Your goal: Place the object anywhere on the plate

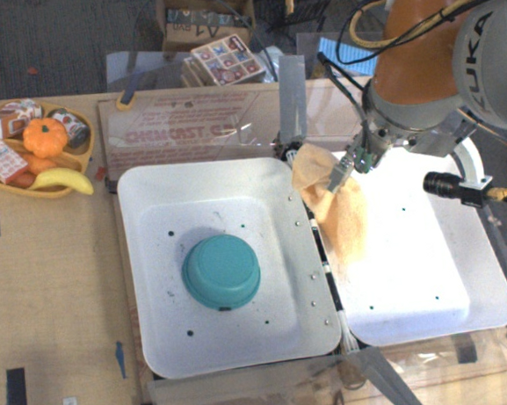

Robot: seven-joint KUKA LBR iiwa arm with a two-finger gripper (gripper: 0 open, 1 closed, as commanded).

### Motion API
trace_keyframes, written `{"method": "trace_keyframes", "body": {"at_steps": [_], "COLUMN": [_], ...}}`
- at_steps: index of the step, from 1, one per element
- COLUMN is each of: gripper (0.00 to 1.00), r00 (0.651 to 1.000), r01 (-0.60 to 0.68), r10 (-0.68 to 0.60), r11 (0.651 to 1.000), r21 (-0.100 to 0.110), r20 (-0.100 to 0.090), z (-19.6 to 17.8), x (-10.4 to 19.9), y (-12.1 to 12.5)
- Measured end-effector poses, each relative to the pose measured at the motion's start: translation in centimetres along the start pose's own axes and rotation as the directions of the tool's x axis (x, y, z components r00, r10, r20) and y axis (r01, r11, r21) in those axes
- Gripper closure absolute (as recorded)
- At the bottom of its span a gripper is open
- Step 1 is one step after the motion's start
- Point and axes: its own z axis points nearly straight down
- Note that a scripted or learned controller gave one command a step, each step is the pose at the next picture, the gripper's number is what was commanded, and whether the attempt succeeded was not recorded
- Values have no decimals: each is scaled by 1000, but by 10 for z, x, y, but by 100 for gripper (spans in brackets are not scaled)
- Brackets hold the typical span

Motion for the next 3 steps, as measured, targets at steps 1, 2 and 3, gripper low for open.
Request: {"method": "trace_keyframes", "body": {"at_steps": [1, 2, 3], "gripper": [100, 100, 0], "r00": [922, 700, 700], "r01": [388, 714, 714], "r10": [-388, -714, -714], "r11": [922, 700, 700], "r21": [-2, -3, -3], "r20": [1, 2, 3], "z": [-6, 1, 1], "x": [28, 55, 54], "y": [38, 80, 81]}}
